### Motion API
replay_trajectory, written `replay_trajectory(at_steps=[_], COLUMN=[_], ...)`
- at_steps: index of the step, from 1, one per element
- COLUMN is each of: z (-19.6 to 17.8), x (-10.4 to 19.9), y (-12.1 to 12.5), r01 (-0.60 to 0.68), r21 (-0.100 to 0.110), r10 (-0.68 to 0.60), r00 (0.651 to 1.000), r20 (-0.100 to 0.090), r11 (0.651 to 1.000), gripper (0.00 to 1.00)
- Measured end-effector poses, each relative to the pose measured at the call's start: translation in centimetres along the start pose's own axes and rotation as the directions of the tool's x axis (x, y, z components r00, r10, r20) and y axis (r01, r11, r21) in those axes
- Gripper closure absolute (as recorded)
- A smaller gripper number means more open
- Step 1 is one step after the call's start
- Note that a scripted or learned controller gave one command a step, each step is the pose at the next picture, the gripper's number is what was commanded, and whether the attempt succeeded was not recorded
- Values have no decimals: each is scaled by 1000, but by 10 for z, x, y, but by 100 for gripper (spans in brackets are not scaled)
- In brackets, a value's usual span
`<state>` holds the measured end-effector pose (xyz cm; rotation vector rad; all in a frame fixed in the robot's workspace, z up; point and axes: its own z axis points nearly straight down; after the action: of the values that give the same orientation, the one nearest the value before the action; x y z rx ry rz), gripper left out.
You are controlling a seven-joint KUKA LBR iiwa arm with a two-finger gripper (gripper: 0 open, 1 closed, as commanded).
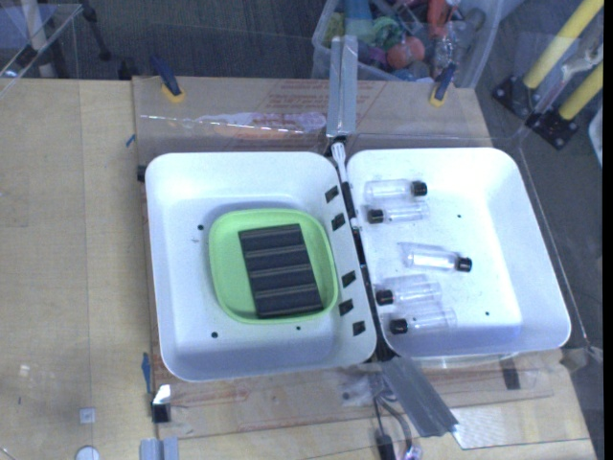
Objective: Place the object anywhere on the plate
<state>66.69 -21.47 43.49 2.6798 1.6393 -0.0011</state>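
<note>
Bench (pixel 67 257): wood, 2 white bins.
Left bin (pixel 172 257): green plate (pixel 222 266) w/ black ridged block (pixel 279 271).
Right bin (pixel 498 257): 5 clear vials (pixel 433 257), black caps.
Gripper: can't tell.

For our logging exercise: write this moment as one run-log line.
plate: left bin, holds black ridged block | vials: five, right bin | placement: not done
</note>
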Motion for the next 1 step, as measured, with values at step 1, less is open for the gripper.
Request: replay_trajectory(at_steps=[1], z=[0], x=[-1], y=[0], r01=[-82], r21=[-1], r10=[82], r00=[997], r20=[-1], r11=[997], gripper=[0])
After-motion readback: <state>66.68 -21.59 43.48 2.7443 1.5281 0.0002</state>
